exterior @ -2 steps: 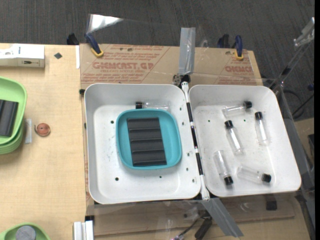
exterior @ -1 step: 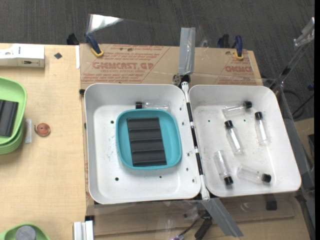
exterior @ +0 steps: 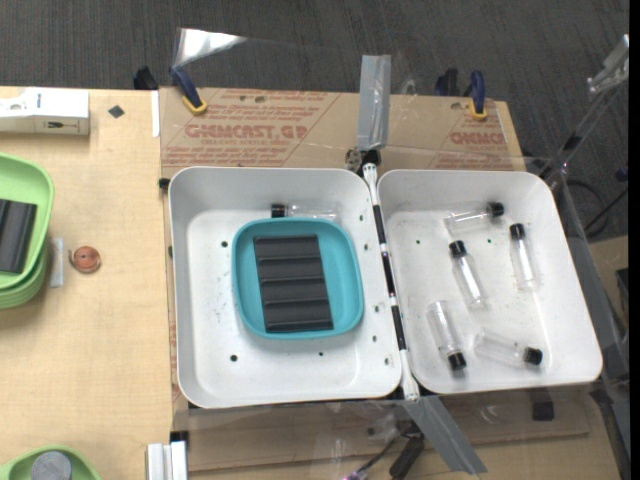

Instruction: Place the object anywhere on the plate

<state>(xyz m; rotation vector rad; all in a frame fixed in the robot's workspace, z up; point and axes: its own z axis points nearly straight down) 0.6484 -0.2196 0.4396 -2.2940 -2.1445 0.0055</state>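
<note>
A teal square plate (exterior: pixel 297 277) sits in the middle of the left bin (exterior: pixel 200 298), with a black ridged insert (exterior: pixel 292 283) lying on it. Several clear vials with black caps lie scattered in the right bin (exterior: pixel 570 298): one near the back (exterior: pixel 470 217), one at the right (exterior: pixel 521 256), one in the middle (exterior: pixel 466 274), and two near the front (exterior: pixel 445 334) (exterior: pixel 508 349). Another clear vial (exterior: pixel 298 211) lies in the left bin just behind the plate, touching or nearly touching its far rim.
Brown cardboard (exterior: pixel 300 128) lies behind the bins, held by clamps. On the wooden bench to the left stand a green tray (exterior: pixel 25 238), a white box (exterior: pixel 45 113) and a small orange disc (exterior: pixel 86 259). A metal stand (exterior: pixel 600 98) rises at the far right.
</note>
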